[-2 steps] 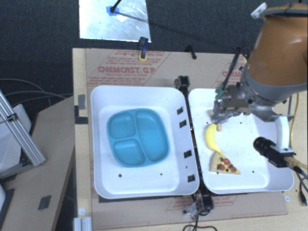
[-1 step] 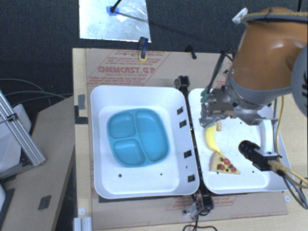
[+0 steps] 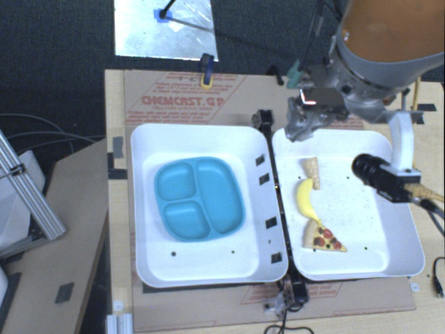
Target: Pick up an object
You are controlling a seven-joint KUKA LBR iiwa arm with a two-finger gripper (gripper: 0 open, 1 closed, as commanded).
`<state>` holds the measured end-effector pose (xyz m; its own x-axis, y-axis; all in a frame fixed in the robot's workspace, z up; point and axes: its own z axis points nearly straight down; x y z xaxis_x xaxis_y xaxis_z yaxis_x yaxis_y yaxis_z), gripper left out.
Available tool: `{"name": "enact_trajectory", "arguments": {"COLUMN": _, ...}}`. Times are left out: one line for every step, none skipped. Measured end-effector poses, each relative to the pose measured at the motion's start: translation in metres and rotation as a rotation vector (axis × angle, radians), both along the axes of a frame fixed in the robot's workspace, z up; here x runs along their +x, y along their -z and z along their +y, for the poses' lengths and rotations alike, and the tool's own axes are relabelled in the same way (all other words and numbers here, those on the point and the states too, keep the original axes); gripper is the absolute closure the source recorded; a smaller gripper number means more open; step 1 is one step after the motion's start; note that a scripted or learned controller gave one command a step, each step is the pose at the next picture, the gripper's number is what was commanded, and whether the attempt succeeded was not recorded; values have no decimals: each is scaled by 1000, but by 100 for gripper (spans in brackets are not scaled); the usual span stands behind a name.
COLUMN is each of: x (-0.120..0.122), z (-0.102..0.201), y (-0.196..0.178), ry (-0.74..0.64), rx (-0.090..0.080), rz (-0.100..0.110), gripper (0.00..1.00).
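The pincer [image 3: 299, 129] is seen in the upper middle right of the frame, hanging over the upper left corner of the right bin [image 3: 389, 259]. Nothing is seen held in it. Whether it is spread or pressed together cannot be told from this slant, as its tip is blurred against the bin wall. The arm [image 3: 389, 26] is seen reaching in from the upper right.

Three things are laid in the left half of the right bin, in a loose column below the pincer. Nearest is a small tan wedge [image 3: 311, 171], just below the pincer and slightly to its right. A banana [image 3: 306, 199] is found touching or almost touching the wedge's lower end. Its long axis is set nearly top to bottom in the frame, bowed towards the left. A toy pizza slice [image 3: 322, 239] is placed at the banana's lower end, its point turned to the lower right.

A blue divided plate [image 3: 200, 198] is held in the left bin [image 3: 149, 259], well apart from the pincer across the ridge where the two bins meet on the table [image 3: 117, 117].

The coming move is judged to hinge on one relation. The nearest candidates lie straight down the frame from the pincer, so a short travel towards the lower edge and a descent would be needed. For the banana, a closing line set across its long axis, left to right in the frame, would be called for.
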<state>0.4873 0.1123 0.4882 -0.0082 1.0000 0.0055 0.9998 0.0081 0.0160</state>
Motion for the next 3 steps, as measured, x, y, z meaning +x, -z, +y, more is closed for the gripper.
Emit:
{"name": "enact_trajectory", "arguments": {"x": -1, "z": 13, "y": 149, "ry": 7, "rx": -5, "rz": 14, "gripper": 100}}
{"name": "enact_trajectory", "arguments": {"x": 0, "z": 78, "y": 54, "ry": -2, "rx": 1, "rz": 3, "gripper": 100}}
{"name": "enact_trajectory", "arguments": {"x": 0, "z": 75, "y": 49, "ry": -2, "rx": -3, "rz": 10, "gripper": 100}}
